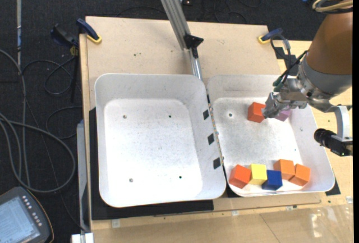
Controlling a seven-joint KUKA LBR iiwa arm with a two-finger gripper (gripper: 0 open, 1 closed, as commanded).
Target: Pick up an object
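Observation:
In the right bin an orange block lies near the back, with a pink block just right of it, partly hidden under the arm. My gripper hangs low between these two blocks, close to both. Along the bin's front edge sit an orange block, a yellow block, a blue block and two more orange blocks.
The left bin stands beside the right one on a wooden bench. A metal pole slants down from the back toward the gap between the bins. Clamps grip the bench's back corners.

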